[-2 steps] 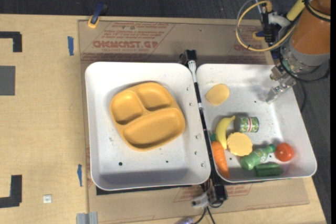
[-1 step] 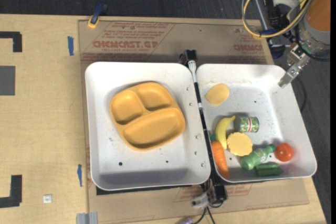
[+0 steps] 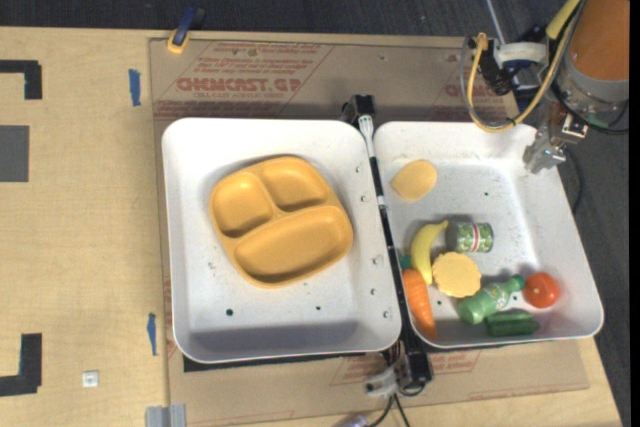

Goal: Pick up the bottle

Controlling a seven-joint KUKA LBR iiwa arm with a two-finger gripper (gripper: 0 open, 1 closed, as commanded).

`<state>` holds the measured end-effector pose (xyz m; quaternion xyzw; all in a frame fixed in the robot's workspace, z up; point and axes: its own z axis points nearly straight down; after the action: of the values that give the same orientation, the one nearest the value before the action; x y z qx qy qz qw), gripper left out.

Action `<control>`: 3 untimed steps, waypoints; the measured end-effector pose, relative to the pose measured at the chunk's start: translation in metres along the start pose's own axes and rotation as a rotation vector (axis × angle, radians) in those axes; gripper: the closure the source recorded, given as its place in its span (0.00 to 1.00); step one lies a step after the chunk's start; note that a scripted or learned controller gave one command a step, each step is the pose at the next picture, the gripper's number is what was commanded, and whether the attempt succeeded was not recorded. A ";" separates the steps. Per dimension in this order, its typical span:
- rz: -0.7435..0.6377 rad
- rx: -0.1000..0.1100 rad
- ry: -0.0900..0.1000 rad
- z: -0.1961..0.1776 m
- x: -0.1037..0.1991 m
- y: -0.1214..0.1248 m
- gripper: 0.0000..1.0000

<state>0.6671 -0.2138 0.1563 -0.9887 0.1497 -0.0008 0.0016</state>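
Observation:
The bottle [image 3: 487, 301] is green with a pale cap end. It lies on its side near the front of the right bin [image 3: 560, 205], between a yellow disc [image 3: 456, 274] and a red tomato [image 3: 541, 290]. A dark green vegetable [image 3: 511, 323] touches its front side. My gripper [image 3: 543, 155] hangs over the bin's far right corner, well behind the bottle and apart from it. Nothing shows in its grasp. The arm's orange band [image 3: 603, 25] rises above it at the right edge.
Also in the right bin are a banana [image 3: 427, 246], a green can [image 3: 470, 237], a carrot [image 3: 419, 301] and a yellow round piece [image 3: 413, 179]. A yellow divided plate [image 3: 282, 218] lies in the left bin [image 3: 190, 245]. Cables [image 3: 500, 85] loop behind the bins.

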 end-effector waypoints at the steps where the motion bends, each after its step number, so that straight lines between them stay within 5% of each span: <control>1: -0.099 0.000 0.001 -0.032 0.003 0.008 1.00; 3: -0.099 0.000 0.001 -0.014 0.003 0.008 1.00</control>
<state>0.6671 -0.2224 0.1707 -0.9949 0.1007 -0.0013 0.0017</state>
